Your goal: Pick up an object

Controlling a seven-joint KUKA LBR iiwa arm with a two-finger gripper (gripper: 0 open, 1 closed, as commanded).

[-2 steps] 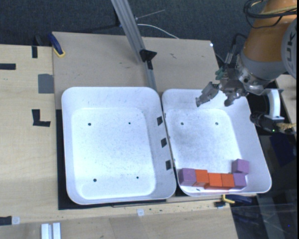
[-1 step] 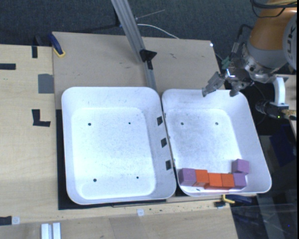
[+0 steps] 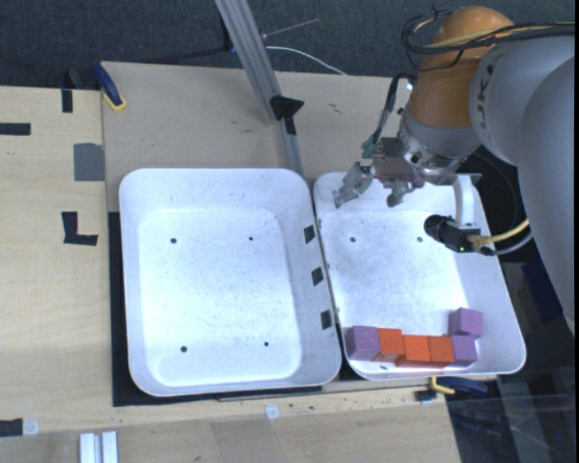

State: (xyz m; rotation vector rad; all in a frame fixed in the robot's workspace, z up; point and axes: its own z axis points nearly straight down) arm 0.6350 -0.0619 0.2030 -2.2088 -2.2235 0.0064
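Note:
Several blocks lie along the near edge of the right bin (image 3: 482,287): a purple block (image 3: 364,341) at the left, orange blocks (image 3: 417,347) in the middle, and purple blocks (image 3: 464,323) stacked at the right corner. My gripper (image 3: 372,191) hangs over the far edge of the right bin, well away from the blocks. Its two fingers are spread apart with nothing between them.
The left bin (image 3: 135,258) sits beside the right one, with black clips on the shared wall. A slanted metal pole (image 3: 256,56) rises behind the bins. A black cable fitting (image 3: 449,231) hangs over the right bin's far right side.

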